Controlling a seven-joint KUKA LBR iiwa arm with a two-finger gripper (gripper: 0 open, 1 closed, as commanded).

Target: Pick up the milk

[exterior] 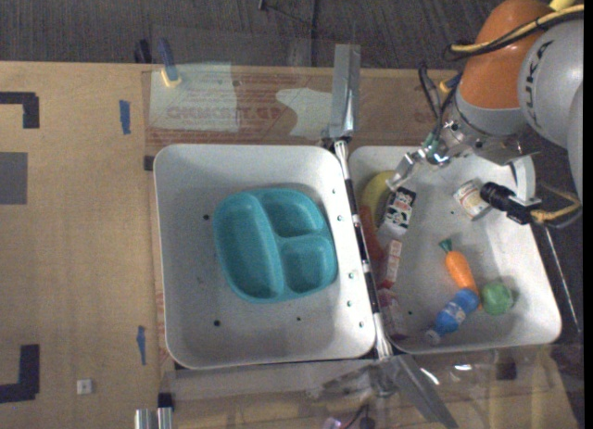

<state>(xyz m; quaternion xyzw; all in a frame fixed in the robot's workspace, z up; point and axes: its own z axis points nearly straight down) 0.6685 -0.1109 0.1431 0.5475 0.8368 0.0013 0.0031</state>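
The milk [398, 210] is a small white carton with black markings. It lies in the right bin [528, 260], near that bin's left wall and beside a yellow item [375, 191]. My gripper [414, 166] hangs just above and to the right of the carton's top end, very close to it. The grey arm with its orange band [496, 66] reaches in from the upper right. I cannot tell whether the carton is touched or gripped.
The right bin also holds a carrot [459, 268], a green ball [498, 297], a blue bottle [454, 314], a white cup [471, 197] and a red-and-white packet [391, 260]. A teal divided plate [275, 242] sits in the left bin [185, 186].
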